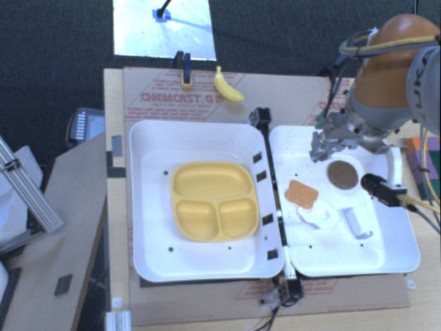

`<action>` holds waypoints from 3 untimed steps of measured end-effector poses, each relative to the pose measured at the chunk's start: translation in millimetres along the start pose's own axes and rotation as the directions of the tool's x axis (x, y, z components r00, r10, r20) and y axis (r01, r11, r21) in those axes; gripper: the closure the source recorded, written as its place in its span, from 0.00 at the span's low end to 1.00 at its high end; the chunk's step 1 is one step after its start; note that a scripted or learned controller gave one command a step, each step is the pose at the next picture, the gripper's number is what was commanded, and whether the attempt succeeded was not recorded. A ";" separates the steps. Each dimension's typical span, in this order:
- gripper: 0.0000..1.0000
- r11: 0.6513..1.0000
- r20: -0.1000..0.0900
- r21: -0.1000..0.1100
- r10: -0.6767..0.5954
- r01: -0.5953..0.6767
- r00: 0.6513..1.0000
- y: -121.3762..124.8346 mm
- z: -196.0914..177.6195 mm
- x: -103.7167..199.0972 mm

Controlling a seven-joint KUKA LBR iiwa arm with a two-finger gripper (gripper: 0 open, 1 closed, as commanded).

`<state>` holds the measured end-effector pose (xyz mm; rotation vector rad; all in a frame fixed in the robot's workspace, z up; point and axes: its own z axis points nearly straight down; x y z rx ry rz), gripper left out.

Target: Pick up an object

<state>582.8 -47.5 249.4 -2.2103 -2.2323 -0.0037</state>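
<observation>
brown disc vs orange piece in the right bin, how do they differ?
Colour: the disc is dark brown, the orange piece is light orange.
Shape: the disc is round, the orange piece is roughly square with soft corners.
Place: the disc lies nearer the gripper, the orange piece nearer the divider between the bins.
Shared: both lie flat on the right bin floor.

Yellow three-compartment tray [213, 200] sits mid left bin [148, 150], flat, compartments bare. Black divider strip [270, 185] runs between both bins, 12 to 6 o'clock. Toy banana [228, 87] lies on cardboard sheet [289, 95] at 12 o'clock of left bin, apart from rim. Yellow-black clamp [186, 71] just at 9 o'clock of banana. Shiny square panel [164, 19] beyond, at 12 o'clock. Aluminium rail [26, 188] far at 9 o'clock.
</observation>
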 end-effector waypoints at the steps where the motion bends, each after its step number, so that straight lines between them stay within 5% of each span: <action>1: 1.00 1.000 0.001 0.001 0.001 -0.001 1.000 -13.7 -4.3 49.1; 3: 1.00 1.000 0.001 0.001 0.002 -0.002 1.000 -36.4 7.5 136.4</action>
